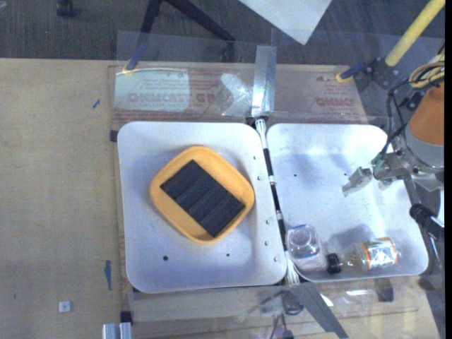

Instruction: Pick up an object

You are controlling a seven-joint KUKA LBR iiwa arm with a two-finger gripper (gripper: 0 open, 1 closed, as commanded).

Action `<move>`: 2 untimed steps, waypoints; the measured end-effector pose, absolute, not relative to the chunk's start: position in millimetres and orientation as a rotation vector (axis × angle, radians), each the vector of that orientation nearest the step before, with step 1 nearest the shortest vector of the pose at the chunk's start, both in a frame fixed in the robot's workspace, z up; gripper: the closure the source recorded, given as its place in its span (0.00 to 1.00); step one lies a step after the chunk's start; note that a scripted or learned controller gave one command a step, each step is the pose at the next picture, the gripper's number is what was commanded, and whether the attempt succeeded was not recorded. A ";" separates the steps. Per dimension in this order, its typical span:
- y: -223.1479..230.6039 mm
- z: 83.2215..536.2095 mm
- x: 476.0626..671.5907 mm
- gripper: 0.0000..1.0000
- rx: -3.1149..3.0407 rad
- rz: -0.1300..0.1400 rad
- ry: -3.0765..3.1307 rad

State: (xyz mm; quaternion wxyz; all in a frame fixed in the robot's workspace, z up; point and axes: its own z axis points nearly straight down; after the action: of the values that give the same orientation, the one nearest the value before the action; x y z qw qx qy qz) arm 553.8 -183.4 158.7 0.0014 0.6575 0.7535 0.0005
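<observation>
Gripper [357, 180] hangs over the right bin [311, 147]; whether it's clenched, I can't tell. Near edge: a bottle [367, 255] lying down.

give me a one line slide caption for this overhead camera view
Arm's tool hovers over the right bin, above a bottle and clear cup; yellow tray sits in the left bin.

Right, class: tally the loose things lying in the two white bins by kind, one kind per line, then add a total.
Yellow tray with a black ribbed insert: 1, in the left bin
Clear cup or jar: 1, in the right bin
Clear bottle lying on its side, dark cap: 1, in the right bin
Total: 3
</observation>
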 end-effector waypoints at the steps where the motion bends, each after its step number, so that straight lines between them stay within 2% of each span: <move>1: -136.2 88.3 481.6 0.00 1.903 0.007 2.491; 2: -137.4 98.8 482.8 1.00 1.905 0.011 2.484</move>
State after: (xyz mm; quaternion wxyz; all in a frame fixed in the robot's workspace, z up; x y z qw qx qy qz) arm 482.8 -137.4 98.8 0.0058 0.6086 0.7935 0.0035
